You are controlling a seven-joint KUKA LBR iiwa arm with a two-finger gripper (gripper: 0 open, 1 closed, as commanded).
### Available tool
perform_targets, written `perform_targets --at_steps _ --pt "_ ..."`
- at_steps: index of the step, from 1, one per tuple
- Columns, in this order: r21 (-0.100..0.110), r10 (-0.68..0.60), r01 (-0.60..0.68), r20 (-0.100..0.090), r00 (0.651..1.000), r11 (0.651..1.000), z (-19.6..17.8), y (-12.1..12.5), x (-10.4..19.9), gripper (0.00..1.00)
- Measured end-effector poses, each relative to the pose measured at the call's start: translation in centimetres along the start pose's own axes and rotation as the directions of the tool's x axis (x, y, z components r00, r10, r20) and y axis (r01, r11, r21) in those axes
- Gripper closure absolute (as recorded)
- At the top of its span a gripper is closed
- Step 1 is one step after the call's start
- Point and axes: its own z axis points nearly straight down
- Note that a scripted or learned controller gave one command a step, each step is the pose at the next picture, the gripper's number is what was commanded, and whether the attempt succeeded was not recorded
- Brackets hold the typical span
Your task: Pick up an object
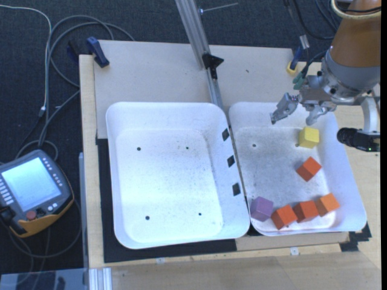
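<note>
Over the right bin (347, 162), near its far rim, hangs the gripper (300, 112) — fingers spread apart, nothing between them. One finger (282, 110) angled out toward the bin's middle, the other (318, 115) pointing down just above a yellow cube (308, 137). Apart from the cube, not touching it. Above the wrist, the orange band of the arm (358, 26), entering from the right.

Inside the same bin, nearer the front: an orange cube (309, 168) lying alone below the yellow one, tilted on the speckled floor. Along the front rim, a row of four blocks set close together — a purple cube (262, 208) at the left end, then three orange ones (283, 215), (307, 211), (329, 203) climbing slightly toward the right wall.

Left bin (121, 162) beside it, edges touching at the middle, with black clips (230, 161) along the shared seam. Slanting metal rail (192, 23) rising from behind the bins. Blue clamp (97, 51) at the bench's far left corner. Teach pendant (30, 189) with a lit screen on the dark floor, well left of the bench, cables looping past.
</note>
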Motion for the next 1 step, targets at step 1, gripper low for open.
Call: perform_targets --at_steps 1 --pt "0.009 0.007 -0.007 0.001 1.0 1.0 8.7 -3.03 -6.53 0.0"
